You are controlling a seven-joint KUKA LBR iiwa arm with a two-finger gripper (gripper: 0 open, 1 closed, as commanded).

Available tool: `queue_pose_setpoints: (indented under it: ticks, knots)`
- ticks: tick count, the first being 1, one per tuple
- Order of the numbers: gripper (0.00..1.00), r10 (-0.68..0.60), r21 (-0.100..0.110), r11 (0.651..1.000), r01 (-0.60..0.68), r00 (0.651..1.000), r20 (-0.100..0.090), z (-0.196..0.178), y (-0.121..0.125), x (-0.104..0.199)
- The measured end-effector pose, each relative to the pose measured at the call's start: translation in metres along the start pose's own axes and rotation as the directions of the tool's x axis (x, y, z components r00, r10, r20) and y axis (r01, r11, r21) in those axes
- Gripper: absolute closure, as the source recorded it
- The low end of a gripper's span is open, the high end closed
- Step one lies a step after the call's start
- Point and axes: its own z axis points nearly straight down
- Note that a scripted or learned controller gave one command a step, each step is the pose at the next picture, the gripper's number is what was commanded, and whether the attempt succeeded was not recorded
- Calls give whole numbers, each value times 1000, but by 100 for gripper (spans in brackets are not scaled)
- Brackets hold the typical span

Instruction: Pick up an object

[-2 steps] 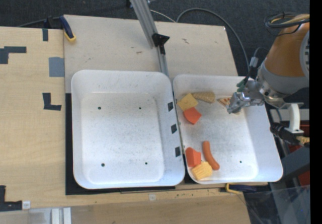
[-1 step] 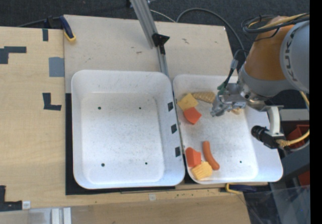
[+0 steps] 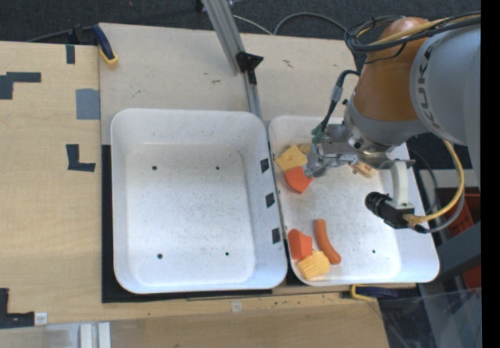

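Note:
In the right bin (image 3: 391,264), my gripper (image 3: 315,166) hangs low near the upper left corner. A yellow block (image 3: 291,157) lies just to its left, and an orange chunk (image 3: 297,180) sits right below and left of the gripper tip, touching or nearly touching it. Near the bin's front lie a red-orange sausage shape (image 3: 326,242), another orange piece (image 3: 300,242) and a yellow ridged piece (image 3: 315,265). A small tan piece (image 3: 362,170) peeks out from under the wrist.
The left bin (image 3: 125,182) stands beside the right one, sharing a raised divider. A slanted metal pole (image 3: 223,14) rises behind the bins. A black cable plug (image 3: 387,208) hangs off the arm over the right bin.

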Motion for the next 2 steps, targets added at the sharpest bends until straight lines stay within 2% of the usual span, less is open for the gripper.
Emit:
queue_pose_setpoints:
  ticks: [1, 2]
  knots:
    - [100, 1, 3, 1000, -1, 1000, 0, 0, -16, 52]
    - [100, 0, 1, 1000, 0, 1000, 0, -11, -13, 105]
